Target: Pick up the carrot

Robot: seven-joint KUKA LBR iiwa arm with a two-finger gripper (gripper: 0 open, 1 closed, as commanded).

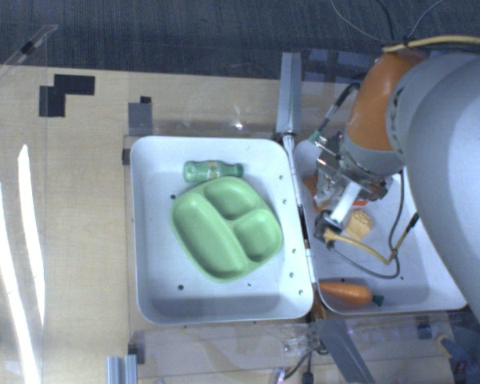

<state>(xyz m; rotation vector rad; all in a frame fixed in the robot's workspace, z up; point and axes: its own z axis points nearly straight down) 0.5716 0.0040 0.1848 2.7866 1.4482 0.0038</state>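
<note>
The carrot (346, 293), orange with a small green stem end on its right, lies flat against the near wall of the right bin (408, 288). My gripper (326, 182) hangs low over the far left part of that bin, well beyond the carrot and not touching it. The grey arm with its orange band covers much of the bin's right side and hides what lies under it.
A tan wedge-like item (359, 224) lies just right of the gripper, and a small red-orange thing (310, 184) peeks out at its left by the bin wall. The left bin (152, 294) holds a green divided plate (226, 227) and a green bottle (211, 170).
</note>
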